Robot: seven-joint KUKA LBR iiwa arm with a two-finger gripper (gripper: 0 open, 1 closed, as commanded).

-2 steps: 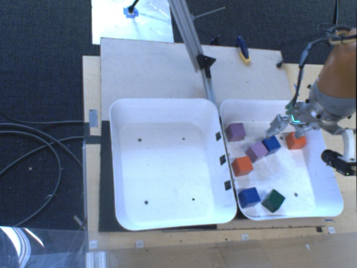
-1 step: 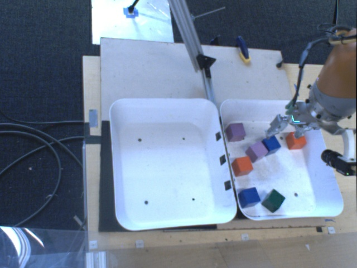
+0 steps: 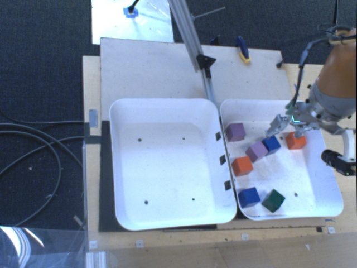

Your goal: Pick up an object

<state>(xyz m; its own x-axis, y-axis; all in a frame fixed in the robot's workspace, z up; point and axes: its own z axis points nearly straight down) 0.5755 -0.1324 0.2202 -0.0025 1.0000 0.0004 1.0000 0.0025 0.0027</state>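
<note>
Approach step: my tool, grip state unreadable, hangs between blue cube and orange cube; next I must centre on one.

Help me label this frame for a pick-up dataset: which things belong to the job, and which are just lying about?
Belong to the job:
gripper
purple blocks
blue blocks
orange blocks
green block
right bin

Just lying about:
left bin
black cables
yellow-and-blue clamp
</note>
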